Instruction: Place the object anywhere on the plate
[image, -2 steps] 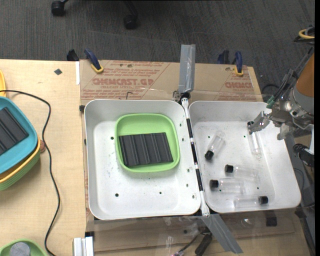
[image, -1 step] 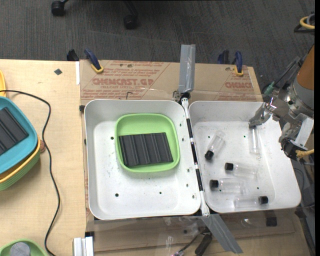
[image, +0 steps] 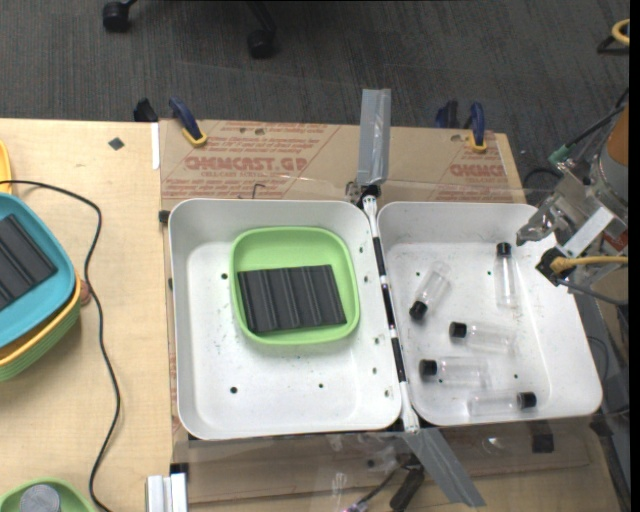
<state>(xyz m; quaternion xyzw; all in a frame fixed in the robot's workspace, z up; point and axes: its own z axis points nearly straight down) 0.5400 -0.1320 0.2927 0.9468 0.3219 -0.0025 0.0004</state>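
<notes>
1. The bench (image: 80, 400) carried two shallow white bins side by side; the left bin (image: 200, 380) held a green plate (image: 292, 250) with a dark ribbed pad (image: 293, 298) lying on it.
2. The right bin (image: 560, 390) held several small clear tubes with black caps, scattered across its floor.
3. The arm (image: 600, 210) stood at the right bin's far right corner, and the claw (image: 530, 228) hung over that bin's upper right rim; whether it was apart or together could not be told.
4. The tube by the claw (image: 506, 276) lay in the right bin just below the claw, near it but not between its fingers. Its long axis ran almost straight up and down the bin, with the black cap at the end toward the claw and the clear body pointing away toward the bin's near edge.
5. That tube was slim, see-through and cylinder-shaped, pale against the white floor, with a short black cap.
6. A slanted tube (image: 430, 292) lay toward the right bin's left side, tilted, with its cap at the lower left end.
7. A middle tube (image: 478, 334) lay across the right bin's centre, cap to the left.
8. A lower tube (image: 450, 372) lay nearer the right bin's front, cap to the left, and a front tube (image: 505, 403) lay by the front rim with its cap to the right.
</notes>
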